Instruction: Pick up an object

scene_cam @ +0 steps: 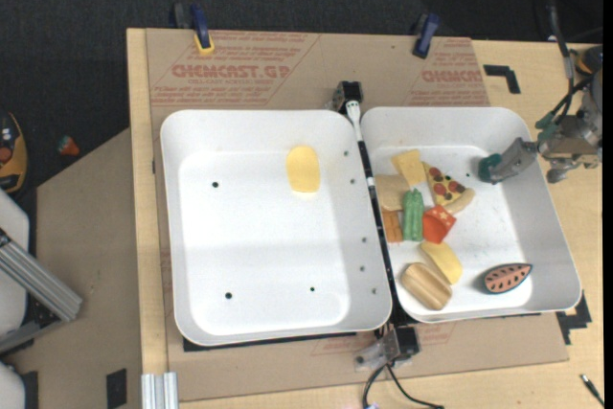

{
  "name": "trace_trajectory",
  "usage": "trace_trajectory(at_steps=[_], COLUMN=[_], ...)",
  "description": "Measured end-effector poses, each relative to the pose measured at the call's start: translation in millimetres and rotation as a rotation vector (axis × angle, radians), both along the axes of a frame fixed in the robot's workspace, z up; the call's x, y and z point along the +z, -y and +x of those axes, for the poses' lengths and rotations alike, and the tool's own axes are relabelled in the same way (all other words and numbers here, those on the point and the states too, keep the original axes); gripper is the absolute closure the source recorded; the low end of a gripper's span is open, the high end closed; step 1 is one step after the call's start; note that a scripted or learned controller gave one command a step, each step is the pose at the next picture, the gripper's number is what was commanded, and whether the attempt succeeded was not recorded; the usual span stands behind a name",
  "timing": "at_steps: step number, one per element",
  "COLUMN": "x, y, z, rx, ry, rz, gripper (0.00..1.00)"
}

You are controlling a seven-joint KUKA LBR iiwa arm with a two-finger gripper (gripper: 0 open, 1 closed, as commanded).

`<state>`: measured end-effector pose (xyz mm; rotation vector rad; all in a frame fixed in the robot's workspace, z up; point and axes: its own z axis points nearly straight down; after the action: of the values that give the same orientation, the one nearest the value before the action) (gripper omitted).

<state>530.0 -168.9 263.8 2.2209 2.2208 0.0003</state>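
Grey two-finger gripper (pixel 500 165) with teal tip over shallow white right bin (pixel 546 206); arm cut off at frame edge; grip state indiscernible.

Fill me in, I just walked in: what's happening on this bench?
A robot arm reaches in from the right, its gripper low over the right bin, near that bin's far right side. Nothing is visibly held. Toy food sits clustered along that bin's left side, including a pizza slice. The left bin holds one yellow piece.
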Motion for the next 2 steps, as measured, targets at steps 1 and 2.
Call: trace_trajectory(at_steps=[1, 2], x=[-73.7, -155.7], y=[-97.3, -71.3], z=[-52.7, -53.1], rx=[0.008, -0.003], ry=[-0.013, -0.011], rz=[0.007, 0.003], gripper=[0.0, 0.0])
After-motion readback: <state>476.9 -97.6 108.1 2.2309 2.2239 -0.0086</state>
